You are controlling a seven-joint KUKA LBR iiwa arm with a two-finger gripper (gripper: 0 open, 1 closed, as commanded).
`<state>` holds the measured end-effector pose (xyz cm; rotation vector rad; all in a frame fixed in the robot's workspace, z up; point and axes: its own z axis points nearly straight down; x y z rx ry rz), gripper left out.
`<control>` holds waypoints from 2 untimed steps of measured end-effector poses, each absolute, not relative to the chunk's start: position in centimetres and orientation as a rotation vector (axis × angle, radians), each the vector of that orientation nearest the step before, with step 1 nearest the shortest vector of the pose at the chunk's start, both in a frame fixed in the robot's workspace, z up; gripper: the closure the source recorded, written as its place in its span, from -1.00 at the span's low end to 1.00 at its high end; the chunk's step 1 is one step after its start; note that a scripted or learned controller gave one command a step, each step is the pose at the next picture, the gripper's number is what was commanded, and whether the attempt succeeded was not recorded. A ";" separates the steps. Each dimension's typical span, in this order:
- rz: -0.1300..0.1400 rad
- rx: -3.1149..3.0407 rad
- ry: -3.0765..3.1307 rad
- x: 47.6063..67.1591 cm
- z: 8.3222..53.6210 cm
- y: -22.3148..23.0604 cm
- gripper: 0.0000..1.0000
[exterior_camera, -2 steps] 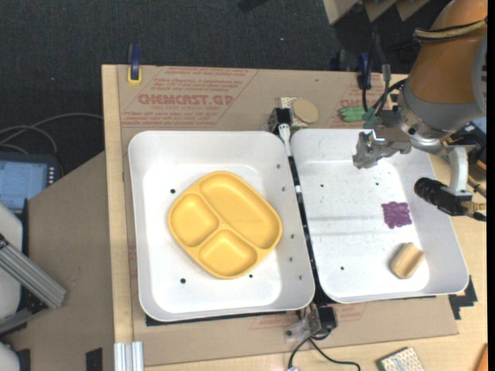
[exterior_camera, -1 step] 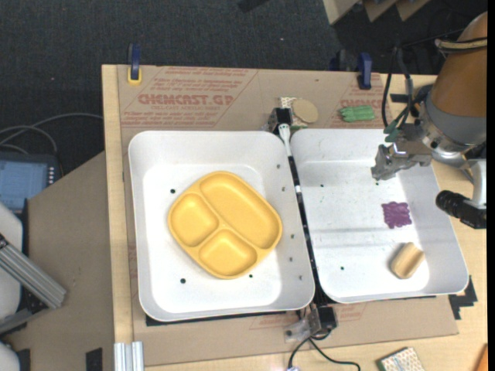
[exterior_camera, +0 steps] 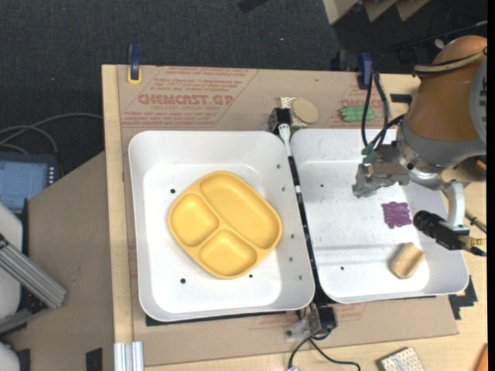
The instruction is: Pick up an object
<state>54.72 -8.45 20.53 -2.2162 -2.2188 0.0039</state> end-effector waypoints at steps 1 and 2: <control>-0.003 -2.225 -2.223 53.8 23.0 -8.8 1.00; 0.000 -2.222 -2.220 52.2 24.2 -9.0 1.00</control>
